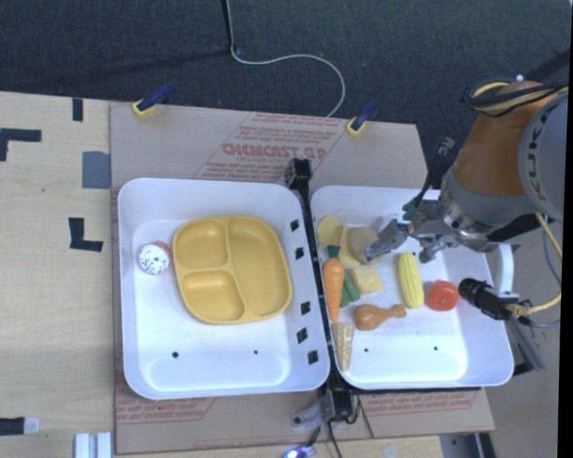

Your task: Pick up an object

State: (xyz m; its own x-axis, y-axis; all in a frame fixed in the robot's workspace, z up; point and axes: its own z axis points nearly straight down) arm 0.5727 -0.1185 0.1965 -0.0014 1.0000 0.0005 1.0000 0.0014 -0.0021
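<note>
The right bin [451,365] holds several toy foods. Among them are an orange carrot [332,283], a yellow corn cob [410,279], a red tomato [442,295], a brown drumstick [377,317] and a pale yellow wedge [365,278]. My gripper [405,246] hangs over the bin's upper middle, just above the corn cob. It is open, with one grey finger [387,239] angled left beside a tan piece [359,241]. Nothing sits between the fingers.
The left bin [141,350] carries a yellow divided plate [233,268] and a small white speckled ball [154,259]. A yellow piece [328,229] and a cone-shaped piece [343,343] lie along the right bin's left wall. A black divider [308,271] runs between the bins.
</note>
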